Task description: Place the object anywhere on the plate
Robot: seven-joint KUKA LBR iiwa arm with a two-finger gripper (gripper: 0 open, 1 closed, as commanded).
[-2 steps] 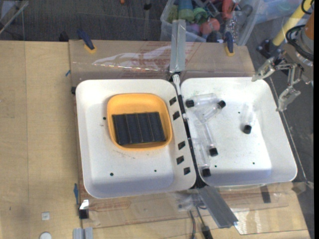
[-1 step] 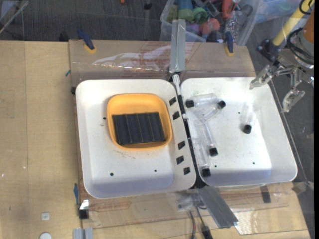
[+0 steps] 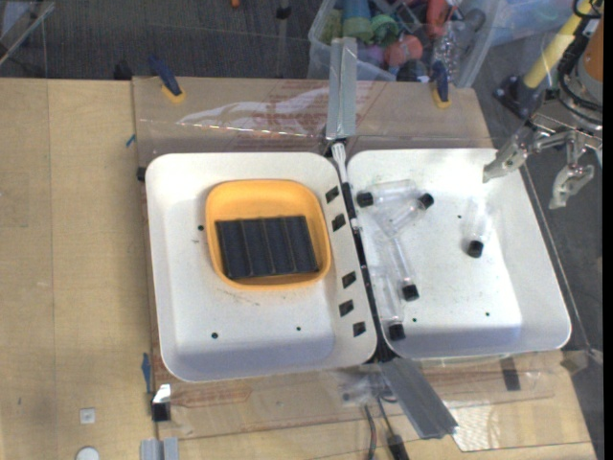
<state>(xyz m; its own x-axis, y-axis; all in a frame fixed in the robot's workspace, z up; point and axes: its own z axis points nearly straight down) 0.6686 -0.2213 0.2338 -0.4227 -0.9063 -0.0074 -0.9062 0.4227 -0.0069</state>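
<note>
Block, dark grey to black, flat and oblong, with ribs running across its top that split it into about five bars; it lies on the plate, near the middle, long side roughly level with the view's lower edge. Its near edge reaches the plate's near rim, so the rim is partly covered there. The plate is orange-yellow, a rounded square with a raised lip, and sits in the left bin, toward the far side.

A divider with small black tabs runs between the two bins. In the right bin lie clear tubes with black caps, crossing each other near the divider; their outlines fade into the white floor and are hard to count. A lone black cap sits farther right.

The tool hangs over the right bin's far right corner, well apart from the block. It shows as thin metal parts against clutter, and I cannot tell whether it is open or closed, nor whether it touches the bin
</note>
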